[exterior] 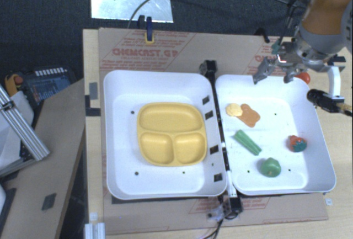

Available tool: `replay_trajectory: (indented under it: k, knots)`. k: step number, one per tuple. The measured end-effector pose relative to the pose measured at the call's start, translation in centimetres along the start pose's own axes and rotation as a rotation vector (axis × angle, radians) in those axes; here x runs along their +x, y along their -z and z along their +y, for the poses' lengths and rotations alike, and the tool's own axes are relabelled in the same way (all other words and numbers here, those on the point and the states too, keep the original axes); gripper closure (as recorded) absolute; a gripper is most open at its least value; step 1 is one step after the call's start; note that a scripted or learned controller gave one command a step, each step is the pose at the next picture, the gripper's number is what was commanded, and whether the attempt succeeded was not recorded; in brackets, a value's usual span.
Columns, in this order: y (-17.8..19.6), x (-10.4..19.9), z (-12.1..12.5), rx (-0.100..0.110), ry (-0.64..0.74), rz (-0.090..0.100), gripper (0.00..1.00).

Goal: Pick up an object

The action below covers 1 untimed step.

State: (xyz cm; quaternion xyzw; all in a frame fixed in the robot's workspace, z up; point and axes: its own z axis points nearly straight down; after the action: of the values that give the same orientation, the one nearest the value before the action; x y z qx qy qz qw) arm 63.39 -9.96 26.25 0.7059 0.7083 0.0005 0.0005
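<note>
Camera view: cardboard sheet under bins reads "CHEMCAST GP".

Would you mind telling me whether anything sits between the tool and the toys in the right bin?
Nothing visible does. The tool hangs over the right bin's far edge, fingers spread, and the green stick, green pepper and orange piece lie uncovered below it.

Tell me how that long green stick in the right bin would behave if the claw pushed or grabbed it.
The green stick looks rounded along its length, so a sideways push would probably roll it across the right bin. It looks like smooth plastic, likely stiff and light. It lies at a slant, so the claw may need to close across its narrow width.
</note>
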Motion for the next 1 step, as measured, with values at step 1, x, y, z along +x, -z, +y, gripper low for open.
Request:
replay_trajectory:
  k: [1]
  knots:
    - [-5.49, 0.99, -0.26, 0.004, 0.002, 0.0, 0.0]
